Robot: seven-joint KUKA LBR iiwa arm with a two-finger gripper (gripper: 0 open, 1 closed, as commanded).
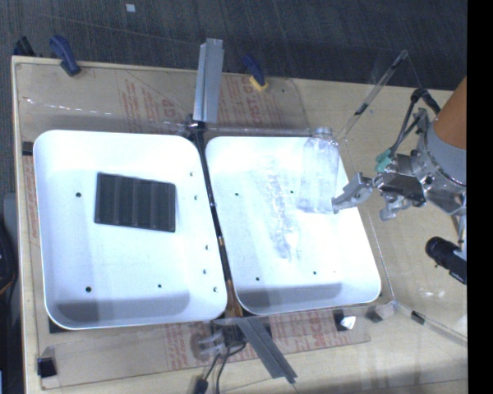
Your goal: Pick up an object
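While hovering at right bin's [357,290] right edge, gripper [351,197] sits beside clear bottle [318,173] near far right corner. Fingers' state: cannot tell. Should centre over bottle body, straddle it across its width, then close before lifting.

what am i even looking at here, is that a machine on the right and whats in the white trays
It is one picture, taken by a fixed camera above a bench, looking down at a slant. Two shallow white bins sit side by side. The left bin holds a dark ribbed pad. The right bin holds a clear bottle, lying near its far right corner. On the right is a robot arm; its claw is the grasping part, and it sits at the right bin's edge, close to the bottle's lower end. Whether it grips the bottle cannot be told from here.
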